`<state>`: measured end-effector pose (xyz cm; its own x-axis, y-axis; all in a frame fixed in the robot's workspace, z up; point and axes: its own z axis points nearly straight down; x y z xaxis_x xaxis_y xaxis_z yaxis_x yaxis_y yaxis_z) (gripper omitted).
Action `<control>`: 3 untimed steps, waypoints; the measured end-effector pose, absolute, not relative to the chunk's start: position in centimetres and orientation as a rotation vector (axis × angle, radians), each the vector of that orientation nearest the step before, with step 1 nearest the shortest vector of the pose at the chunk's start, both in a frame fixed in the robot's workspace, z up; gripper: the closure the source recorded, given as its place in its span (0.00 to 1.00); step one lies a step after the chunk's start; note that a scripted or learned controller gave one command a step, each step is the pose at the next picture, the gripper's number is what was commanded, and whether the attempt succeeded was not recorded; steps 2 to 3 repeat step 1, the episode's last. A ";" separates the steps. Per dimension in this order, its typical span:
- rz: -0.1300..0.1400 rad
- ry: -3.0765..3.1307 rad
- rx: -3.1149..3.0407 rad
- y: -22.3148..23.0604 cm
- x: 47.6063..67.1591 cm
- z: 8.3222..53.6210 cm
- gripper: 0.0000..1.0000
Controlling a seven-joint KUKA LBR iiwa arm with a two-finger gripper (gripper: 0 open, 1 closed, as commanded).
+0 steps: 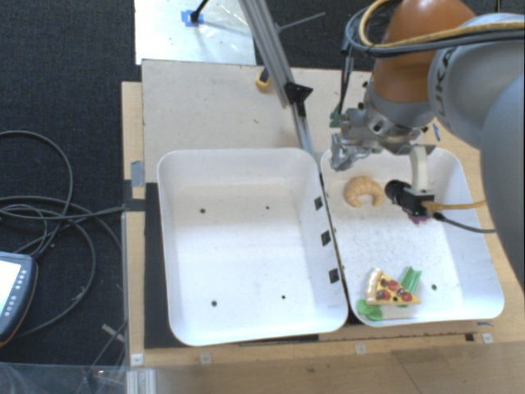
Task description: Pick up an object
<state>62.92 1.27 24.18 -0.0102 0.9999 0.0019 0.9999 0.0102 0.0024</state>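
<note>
Gripper (349,156) hung over the far left corner of the right bin (467,253), just beyond the croissant (363,190), and whether it was apart or together could not be told from this slant. Nothing showed in it. That toy croissant lay apart from the walls, so it looked the nearest candidate for a pick, judged by how close the gripper sat. A pizza slice (389,290) with a green piece (409,278) touching its far right side rested near the front rim of the same bin, well away from the arm. To the left stood the left bin (176,220), sharing a wall with the right one on the bench (205,105)
</note>
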 end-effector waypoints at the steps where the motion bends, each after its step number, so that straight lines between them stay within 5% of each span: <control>1: 0.007 2.232 2.208 7.1 64.4 24.9 1.00; 3: 0.007 2.232 2.208 7.1 64.4 24.9 1.00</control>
